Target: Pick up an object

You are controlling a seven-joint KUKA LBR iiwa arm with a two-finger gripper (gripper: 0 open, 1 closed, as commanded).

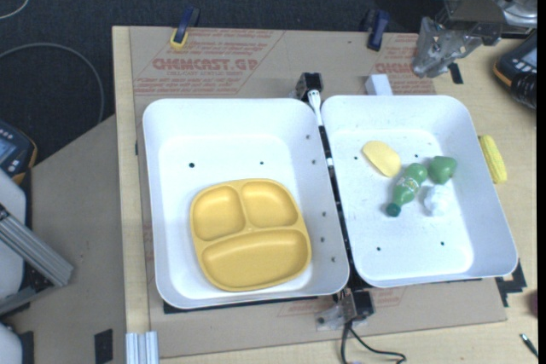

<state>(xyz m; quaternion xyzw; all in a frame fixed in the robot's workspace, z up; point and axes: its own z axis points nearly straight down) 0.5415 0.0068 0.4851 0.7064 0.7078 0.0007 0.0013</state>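
Hand is seen beyond the right bin's far edge; grip state can't be told. Green bottle and yellow piece are lying inside that bin.

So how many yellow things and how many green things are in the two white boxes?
Yellow: 2, the divided plate and the small oval piece.
Green: 2, the bottle and the rounded piece.
Total: 4.

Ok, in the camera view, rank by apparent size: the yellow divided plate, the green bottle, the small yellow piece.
1. Yellow divided plate, by far the largest.
2. Green bottle.
3. Small yellow piece, only slightly smaller than the bottle, so that order is unsure.
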